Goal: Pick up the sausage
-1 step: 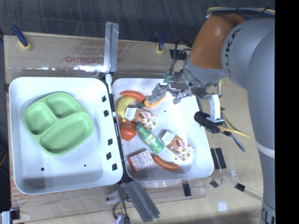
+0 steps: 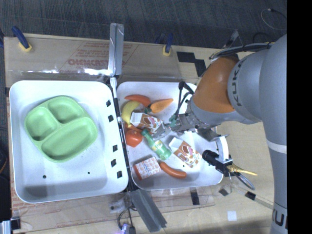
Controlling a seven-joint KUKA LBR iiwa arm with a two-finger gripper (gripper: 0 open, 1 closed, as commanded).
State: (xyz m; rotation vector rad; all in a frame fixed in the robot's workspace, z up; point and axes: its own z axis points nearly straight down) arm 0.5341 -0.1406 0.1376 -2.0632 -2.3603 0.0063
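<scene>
Camera view: sausage (image 2: 172,170) lies at right bin (image 2: 210,178) front edge, below tool (image 2: 171,125); tool state cannot be determined.

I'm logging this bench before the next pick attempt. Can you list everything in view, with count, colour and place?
Bins: two, white, side by side on the bench.
Divided plate: one, green, in the left bin.
Sausage: one, red-orange, front of the right bin.
Second sausage: one, red-orange, back of the right bin.
Banana: one, yellow, right bin's left side.
Carrot: one, orange, right bin's back.
Tomato: one, red, right bin's left side.
Bottle: one, green, right bin's middle.
Small cartons: three, printed red and white, right bin.
Clamps: two, blue and yellow, bench's back edge.
Arm: one, grey with orange band, over the right bin.
</scene>
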